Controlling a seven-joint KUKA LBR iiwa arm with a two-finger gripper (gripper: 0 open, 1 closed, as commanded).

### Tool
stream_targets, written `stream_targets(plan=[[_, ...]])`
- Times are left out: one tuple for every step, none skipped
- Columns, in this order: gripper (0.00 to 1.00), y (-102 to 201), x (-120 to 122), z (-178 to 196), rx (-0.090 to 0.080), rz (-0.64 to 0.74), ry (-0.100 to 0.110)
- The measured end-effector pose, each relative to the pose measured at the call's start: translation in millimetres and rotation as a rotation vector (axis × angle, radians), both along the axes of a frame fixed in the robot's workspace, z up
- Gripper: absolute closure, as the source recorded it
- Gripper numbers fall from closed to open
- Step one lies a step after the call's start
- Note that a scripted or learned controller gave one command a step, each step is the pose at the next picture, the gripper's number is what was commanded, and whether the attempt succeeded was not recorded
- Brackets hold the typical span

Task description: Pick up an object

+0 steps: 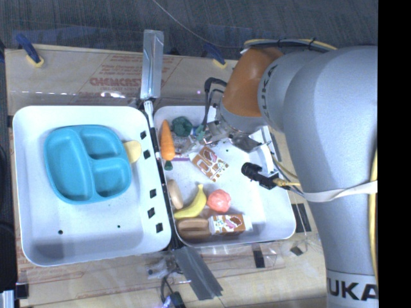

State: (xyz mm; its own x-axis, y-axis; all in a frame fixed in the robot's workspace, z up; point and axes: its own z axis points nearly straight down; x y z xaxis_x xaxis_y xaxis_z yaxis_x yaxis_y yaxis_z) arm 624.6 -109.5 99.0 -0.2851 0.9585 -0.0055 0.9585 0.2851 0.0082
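The right bin holds several items. An orange carrot lies along its left wall, with a dark green object at the back. A brown-and-white patterned packet sits in the middle. At the front are a yellow banana, a red round fruit, a tan roll and a small printed carton. My gripper is low at the back of this bin, between the green object and the packet. The orange-banded wrist hides most of it.
The left bin holds a blue divided tray and a pale yellow item by its right wall. A metal divider bar stands between the bins at the back. The grey arm covers the right side.
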Motion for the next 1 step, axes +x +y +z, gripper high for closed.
stream_targets(plan=[[1.0, 74.1, 32.6, 95.8, 0.005, -0.166, 0.006]])
